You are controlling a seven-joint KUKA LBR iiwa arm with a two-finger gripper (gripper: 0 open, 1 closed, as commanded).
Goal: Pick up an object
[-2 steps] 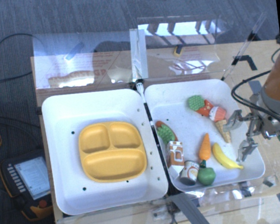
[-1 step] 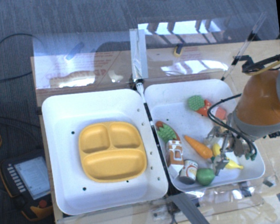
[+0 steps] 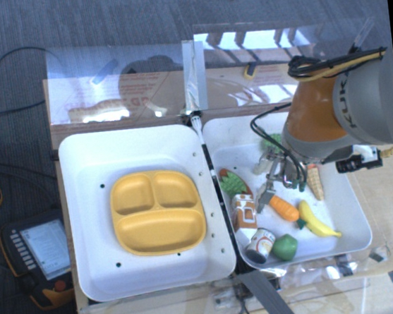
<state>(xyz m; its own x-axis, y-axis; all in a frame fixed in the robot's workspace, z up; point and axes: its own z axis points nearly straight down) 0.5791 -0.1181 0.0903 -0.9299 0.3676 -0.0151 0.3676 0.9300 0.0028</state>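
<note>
Seen from above at a slant: two shallow white plastic bins side by side, the left bin (image 3: 88, 201) bearing a yellow three-compartment plastic tray (image 3: 158, 211), the right bin (image 3: 355, 229) holding a scatter of toy food. Reaching in from the right, the grey arm with its orange band (image 3: 315, 113); below the wrist, the two-finger gripper (image 3: 274, 182), hanging low over the middle of the right bin, metal fingers (image 3: 265, 197) pointing down and leftward — whether spread or closed, impossible to tell at this size, and nothing visibly caught between them. Just beside the tips: a small orange carrot (image 3: 284, 207), lying slantwise; to its left a brown-and-white printed carton (image 3: 243, 209); above that a green leafy piece with a red strawberry (image 3: 232, 182). Further right, a pale corn cob (image 3: 316, 181) and a yellow banana (image 3: 317, 220), near the carrot; at the front edge a round tin (image 3: 262, 243) touching a green lime (image 3: 286, 247). Likely step: descent onto a target, probably the carrot or the carton. To do it well — centre over one item only, line up across the carrot's narrow width rather than its length, keep clear of the carton's edge, go fully down before closing, then lift straight. Main risk: a glancing pinch on the rounded carrot, or two things nudged together.
</note>
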